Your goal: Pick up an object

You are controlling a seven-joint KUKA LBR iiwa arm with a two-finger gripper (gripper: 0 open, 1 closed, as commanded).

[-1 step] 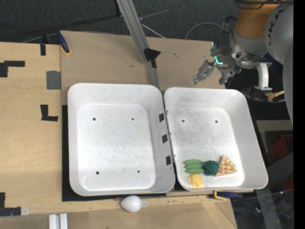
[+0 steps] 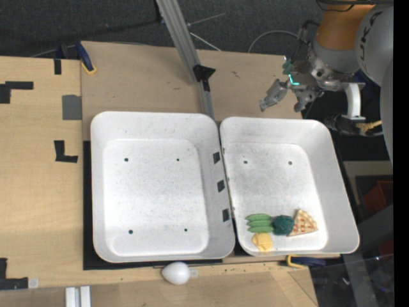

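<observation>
Gripper [image 2: 285, 100] hangs above the right bin [image 2: 332, 171] rim at 12 o'clock, fingers spread, nothing between them. Toy cluster at the bin's 6 o'clock: green pea pods [image 2: 259, 221], dark green piece [image 2: 282, 224], pizza slice [image 2: 303, 224], yellow piece [image 2: 262, 240], all touching.

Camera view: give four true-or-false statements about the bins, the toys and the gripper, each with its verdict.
1. The toys lie in the right bin. True.
2. The gripper hangs above the bench beyond the bins' far rims. True.
3. The pizza slice toy lies in the left bin. False: it lies in the right bin's near corner, beside the dark green toy.
4. The white egg-shaped object lies inside a bin. False: it rests on the bench before the left bin.
</observation>
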